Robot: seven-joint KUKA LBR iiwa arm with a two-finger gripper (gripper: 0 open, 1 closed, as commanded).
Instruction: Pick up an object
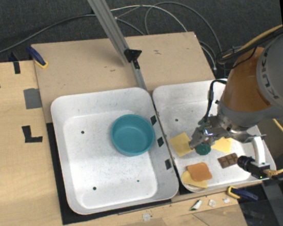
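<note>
My gripper [203, 139] hangs low over the middle of the right bin [181, 99], reaching in from the right. A small dark teal round object [203, 149] lies directly under its tip. A yellow square piece [180, 144] rests just to its left, and another yellow piece [221, 145] just to its right. Toward the bin's front lie an orange slab on a pale yellow piece [198, 172] and a small brown block [227, 160]. A teal bowl [132, 134] sits in the left bin [78, 144].
A grey metal pole [112, 28] slants down from the top to the divide between the bins. Black cables [170, 13] loop behind the right bin. The arm's body covers the right bin's right side.
</note>
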